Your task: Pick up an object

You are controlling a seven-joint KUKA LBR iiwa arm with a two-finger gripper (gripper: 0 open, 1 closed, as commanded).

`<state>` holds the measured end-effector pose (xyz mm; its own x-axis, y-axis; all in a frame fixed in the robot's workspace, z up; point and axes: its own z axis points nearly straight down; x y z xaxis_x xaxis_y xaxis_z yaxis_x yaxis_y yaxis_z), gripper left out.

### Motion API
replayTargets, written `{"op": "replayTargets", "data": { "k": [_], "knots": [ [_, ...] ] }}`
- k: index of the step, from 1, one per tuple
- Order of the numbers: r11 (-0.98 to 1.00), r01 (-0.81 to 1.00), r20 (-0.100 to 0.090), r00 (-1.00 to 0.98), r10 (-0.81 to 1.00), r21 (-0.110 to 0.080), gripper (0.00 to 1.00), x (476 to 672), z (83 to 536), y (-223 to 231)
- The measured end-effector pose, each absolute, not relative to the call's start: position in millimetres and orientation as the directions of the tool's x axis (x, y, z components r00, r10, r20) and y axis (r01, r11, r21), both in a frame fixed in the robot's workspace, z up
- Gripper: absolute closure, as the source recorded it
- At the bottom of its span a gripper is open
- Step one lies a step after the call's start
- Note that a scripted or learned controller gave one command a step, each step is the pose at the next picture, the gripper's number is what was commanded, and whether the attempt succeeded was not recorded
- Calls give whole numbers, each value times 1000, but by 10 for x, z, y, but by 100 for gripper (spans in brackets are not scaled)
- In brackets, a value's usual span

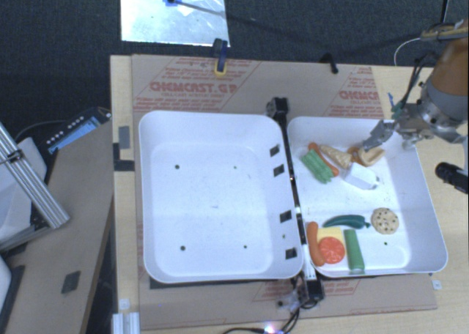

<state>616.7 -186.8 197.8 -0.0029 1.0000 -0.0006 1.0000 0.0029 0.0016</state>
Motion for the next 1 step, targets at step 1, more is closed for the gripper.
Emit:
{"op": "replayTargets", "data": {
  "k": [1],
  "knots": [
    [12, 1000, 4, -12, 1000, 0, 0, 6598, 795, -1122]
  ]
}}
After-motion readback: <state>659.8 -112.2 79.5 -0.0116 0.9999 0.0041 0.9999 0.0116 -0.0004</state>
